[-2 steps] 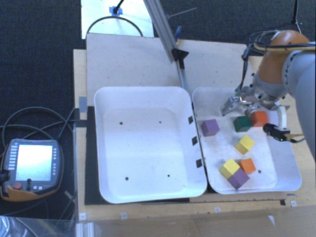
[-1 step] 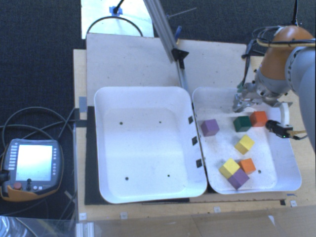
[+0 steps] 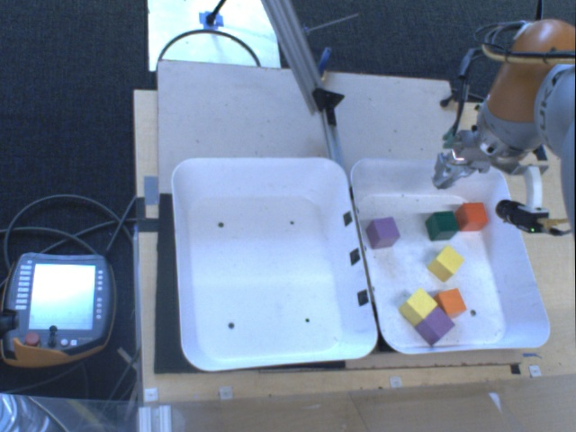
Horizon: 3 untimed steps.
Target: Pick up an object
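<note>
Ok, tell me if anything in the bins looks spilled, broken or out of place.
Nothing stands out. All seven blocks sit inside the right bin, including a purple block alone near its left wall. The gripper hangs over that bin's far edge.

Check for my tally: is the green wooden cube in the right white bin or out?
In: the green wooden cube rests on the right white bin floor, touching an orange cube.

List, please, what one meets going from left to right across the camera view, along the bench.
Handheld screen → left bin → lone purple block → green block → orange block beside it → gripper sits above these, near the right bin.
</note>
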Tool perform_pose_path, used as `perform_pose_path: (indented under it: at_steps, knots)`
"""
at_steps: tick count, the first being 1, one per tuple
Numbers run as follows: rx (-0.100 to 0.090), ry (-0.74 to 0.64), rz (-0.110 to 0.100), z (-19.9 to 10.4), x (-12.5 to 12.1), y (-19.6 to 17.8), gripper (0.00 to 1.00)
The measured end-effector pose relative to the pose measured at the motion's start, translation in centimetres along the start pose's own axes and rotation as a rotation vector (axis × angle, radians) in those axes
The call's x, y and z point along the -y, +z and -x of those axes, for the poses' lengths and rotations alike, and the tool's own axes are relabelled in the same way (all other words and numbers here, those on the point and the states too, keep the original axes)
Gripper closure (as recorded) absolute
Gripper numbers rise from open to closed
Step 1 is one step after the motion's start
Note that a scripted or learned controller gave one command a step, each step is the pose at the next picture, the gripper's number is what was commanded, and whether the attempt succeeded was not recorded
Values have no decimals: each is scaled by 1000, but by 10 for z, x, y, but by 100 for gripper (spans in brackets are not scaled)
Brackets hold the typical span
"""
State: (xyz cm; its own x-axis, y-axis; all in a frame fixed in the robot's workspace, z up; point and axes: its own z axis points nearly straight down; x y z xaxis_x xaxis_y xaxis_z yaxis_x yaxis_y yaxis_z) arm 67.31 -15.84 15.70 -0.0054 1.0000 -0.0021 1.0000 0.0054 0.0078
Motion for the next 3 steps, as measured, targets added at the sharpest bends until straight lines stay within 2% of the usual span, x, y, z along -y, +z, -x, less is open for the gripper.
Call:
perform_pose_path:
  at_steps: [2,3]
  knots:
    - [0,0,0,6,-3,-94,100]
    - [-4,-5,-6,-55,4,-88,100]
